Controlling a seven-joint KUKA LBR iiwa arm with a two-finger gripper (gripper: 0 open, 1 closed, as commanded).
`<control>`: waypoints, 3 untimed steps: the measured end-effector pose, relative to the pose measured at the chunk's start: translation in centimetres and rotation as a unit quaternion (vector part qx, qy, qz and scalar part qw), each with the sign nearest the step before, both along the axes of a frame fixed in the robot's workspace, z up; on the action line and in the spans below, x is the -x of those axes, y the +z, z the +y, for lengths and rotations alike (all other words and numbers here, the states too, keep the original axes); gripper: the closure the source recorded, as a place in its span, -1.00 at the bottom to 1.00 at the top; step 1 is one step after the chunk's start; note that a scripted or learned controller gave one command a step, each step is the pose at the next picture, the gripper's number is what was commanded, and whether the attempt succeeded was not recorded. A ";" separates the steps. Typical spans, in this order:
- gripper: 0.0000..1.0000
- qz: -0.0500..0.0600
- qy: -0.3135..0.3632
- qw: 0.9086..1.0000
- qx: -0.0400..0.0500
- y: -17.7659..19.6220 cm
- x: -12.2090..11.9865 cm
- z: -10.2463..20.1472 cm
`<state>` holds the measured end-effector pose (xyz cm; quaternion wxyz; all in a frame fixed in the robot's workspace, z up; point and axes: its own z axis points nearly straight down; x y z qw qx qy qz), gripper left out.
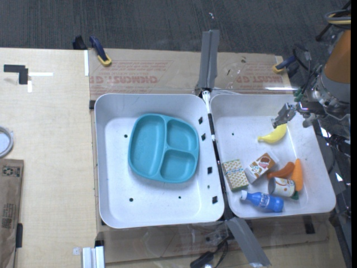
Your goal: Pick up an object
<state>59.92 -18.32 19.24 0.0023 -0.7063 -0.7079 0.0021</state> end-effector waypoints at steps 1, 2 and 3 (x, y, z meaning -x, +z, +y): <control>-1.00 -0.001 -0.004 1.000 0.000 -10.4 -1.8 -0.3; 1.00 0.001 -0.002 1.000 0.000 -9.8 -1.8 -0.3; 1.00 -0.001 -0.069 0.998 0.001 0.9 -4.9 4.6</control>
